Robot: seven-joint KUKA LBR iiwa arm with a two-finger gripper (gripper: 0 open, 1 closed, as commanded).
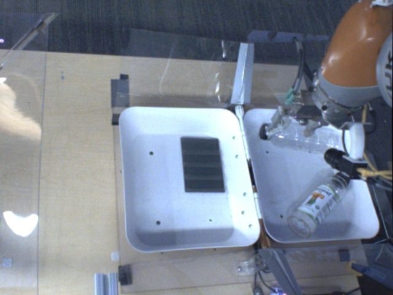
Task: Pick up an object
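My gripper (293,117) hangs over the far edge of the right bin (274,183), under the orange band of the arm. Just below it lies a clear, crumpled plastic bottle (307,138), stretched left to right with a dark end at its left. The gripper is right at or on this bottle, and the view does not settle whether it grips it. A second clear bottle (316,204), with a white, green and orange label and a black cap, lies slanted in the bin's near right corner. A dark ribbed rectangular block (202,164) rests flat in the middle of the left bin (130,183).
A white round piece (354,139) sits at the right end of the crumpled bottle, near yellow cables. The two bins meet at a raised divider (249,165). A metal bar (242,72) and clear sheeting stand behind the bins. Bare wooden bench lies to the left.
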